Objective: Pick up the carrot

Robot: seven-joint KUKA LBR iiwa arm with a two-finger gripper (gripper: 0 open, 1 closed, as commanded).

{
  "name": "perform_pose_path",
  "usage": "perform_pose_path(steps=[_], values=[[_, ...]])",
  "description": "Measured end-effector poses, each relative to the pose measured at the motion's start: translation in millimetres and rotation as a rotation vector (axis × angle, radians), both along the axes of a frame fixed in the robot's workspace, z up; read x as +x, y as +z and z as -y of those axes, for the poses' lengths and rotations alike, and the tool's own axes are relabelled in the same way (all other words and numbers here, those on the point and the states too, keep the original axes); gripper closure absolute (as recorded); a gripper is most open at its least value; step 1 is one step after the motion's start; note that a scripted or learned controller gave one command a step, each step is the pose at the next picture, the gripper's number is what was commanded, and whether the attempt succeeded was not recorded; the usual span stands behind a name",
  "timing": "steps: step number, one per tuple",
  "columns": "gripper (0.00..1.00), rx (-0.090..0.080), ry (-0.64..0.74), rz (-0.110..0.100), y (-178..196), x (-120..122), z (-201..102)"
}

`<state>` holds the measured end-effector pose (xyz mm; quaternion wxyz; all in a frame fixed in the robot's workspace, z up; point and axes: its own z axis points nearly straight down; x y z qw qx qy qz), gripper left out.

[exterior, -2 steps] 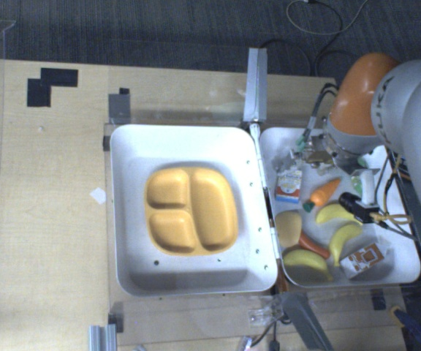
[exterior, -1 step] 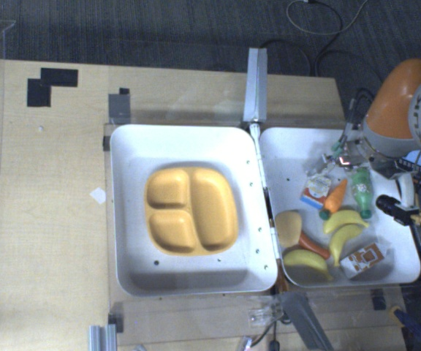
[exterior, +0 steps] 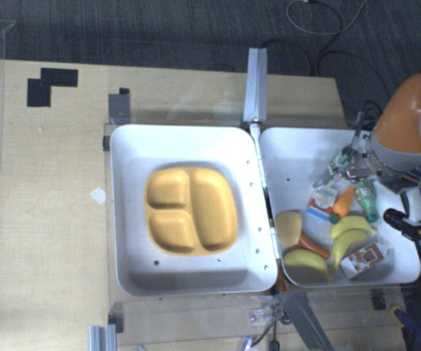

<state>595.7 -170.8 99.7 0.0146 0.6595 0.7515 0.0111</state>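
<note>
Carrot (exterior: 344, 200) lies in the right bin (exterior: 291, 148), a short orange piece near the middle of the clutter, its long axis running from upper right down to lower left. A second orange-red sliver (exterior: 314, 243) shows lower down between the potato-like lump (exterior: 289, 227) and the bananas; whether that is part of the same carrot or another item I cannot tell.

Close around it: a clear plastic packet with a blue-and-white label (exterior: 320, 208) touching its left side, a green bottle (exterior: 366, 199) just beside it on the right, a yellow banana (exterior: 352, 228) directly below, another banana (exterior: 305, 259) at the bin's lower edge, and a small brown-and-white carton (exterior: 362, 257) in the lower right corner.

Gripper (exterior: 351, 161) hangs over the upper right part of the same bin, above and slightly right of the carrot, near but apart from it. Nothing sits between its tips. The tips merge with crinkled plastic below them, so spread or pressed together cannot be told.

Judgement: the carrot lies down and a little left of the gripper, so the coming move is a short shift that way, then a descent with the tips set across the slanted axis. Neighbours crowd both sides.

Left bin (exterior: 123, 196) holds a yellow divided tray (exterior: 191, 209), well apart.
</note>
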Motion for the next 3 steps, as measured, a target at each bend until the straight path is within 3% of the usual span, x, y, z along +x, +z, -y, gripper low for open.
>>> perform_pose_path(steps=[1,2,3], values=[[0.0,-0.006,-0.008,0.007,1,-46,-6],[0.0,0.0,0.114,-0.029,59,-54,-21],[0.0,-0.015,0.244,0.005,2,-72,-29]])
